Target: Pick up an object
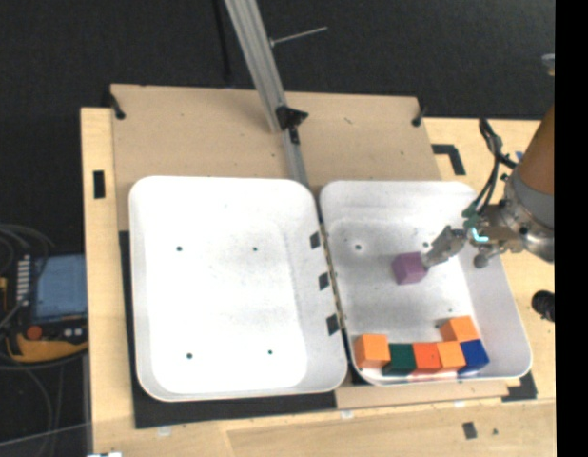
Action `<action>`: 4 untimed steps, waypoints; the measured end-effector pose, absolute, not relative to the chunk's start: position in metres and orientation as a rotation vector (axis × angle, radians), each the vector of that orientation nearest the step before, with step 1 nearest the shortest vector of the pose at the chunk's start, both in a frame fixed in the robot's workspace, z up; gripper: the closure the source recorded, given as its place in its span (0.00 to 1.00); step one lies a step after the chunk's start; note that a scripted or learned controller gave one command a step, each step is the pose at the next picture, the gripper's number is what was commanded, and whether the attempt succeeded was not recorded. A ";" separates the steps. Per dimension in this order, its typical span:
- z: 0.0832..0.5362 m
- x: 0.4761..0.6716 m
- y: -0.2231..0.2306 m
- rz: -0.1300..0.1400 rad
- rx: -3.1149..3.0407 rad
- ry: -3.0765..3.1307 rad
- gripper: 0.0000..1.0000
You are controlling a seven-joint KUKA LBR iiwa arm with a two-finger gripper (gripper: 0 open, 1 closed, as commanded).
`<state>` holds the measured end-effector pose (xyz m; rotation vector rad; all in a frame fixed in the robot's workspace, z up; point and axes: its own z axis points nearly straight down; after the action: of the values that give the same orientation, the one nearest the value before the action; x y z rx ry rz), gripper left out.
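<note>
Overhead, the pincer (444,247) sits low in the right bin (370,203), its tip just beside the purple block (407,268); whether its fingers are spread or pressed together, cannot tell. Purple block is a small matte cube, alone mid-bin with open floor toward the left wall. Along the near rim, packed cubes: orange block (373,348), green block (401,357), blue block (473,352), more orange between. Left bin (142,255): smooth white, rounded corners. Worktop (199,131) pale board.
</note>
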<state>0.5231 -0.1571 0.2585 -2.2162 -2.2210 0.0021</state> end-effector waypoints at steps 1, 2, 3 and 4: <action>0.261 0.524 -0.157 -0.002 -2.221 -2.223 0.00; 0.198 0.522 -0.156 0.007 -2.222 -2.216 0.00; 0.155 0.523 -0.159 0.006 -2.224 -2.216 0.00; 0.103 0.522 -0.160 0.006 -2.223 -2.217 0.00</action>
<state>0.5220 -0.1603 0.1028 -2.2228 -2.2168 0.0061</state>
